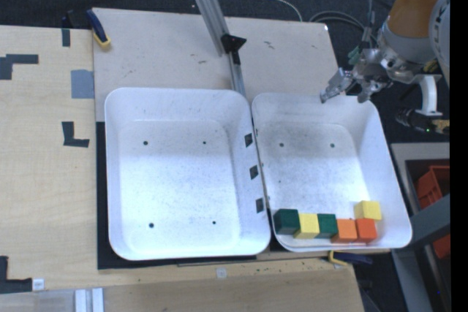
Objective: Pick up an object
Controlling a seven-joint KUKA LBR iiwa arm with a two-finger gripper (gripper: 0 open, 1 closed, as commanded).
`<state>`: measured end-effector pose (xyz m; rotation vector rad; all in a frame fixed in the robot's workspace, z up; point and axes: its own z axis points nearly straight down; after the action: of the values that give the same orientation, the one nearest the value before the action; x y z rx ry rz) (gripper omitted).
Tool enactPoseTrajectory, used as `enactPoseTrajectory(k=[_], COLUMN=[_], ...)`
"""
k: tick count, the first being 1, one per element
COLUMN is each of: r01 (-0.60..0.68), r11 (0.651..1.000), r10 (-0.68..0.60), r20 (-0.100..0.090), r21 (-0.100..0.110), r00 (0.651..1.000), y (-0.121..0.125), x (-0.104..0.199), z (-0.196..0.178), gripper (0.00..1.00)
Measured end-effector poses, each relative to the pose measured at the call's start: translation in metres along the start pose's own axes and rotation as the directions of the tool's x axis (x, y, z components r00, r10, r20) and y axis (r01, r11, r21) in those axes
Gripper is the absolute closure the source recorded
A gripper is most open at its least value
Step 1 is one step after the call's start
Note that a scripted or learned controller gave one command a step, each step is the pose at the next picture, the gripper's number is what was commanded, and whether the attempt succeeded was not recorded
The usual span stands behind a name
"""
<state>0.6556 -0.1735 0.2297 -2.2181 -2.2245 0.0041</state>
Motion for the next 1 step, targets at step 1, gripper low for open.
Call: enactPoseTrajectory(k=[1], r01=[-0.003], r11=[1.000], r10=[0.003], r20=[-0.004], r21=[0.010], r00=[1.000], y=[-0.0622], x=[0.0300], z=[0.0598], gripper=[0.00])
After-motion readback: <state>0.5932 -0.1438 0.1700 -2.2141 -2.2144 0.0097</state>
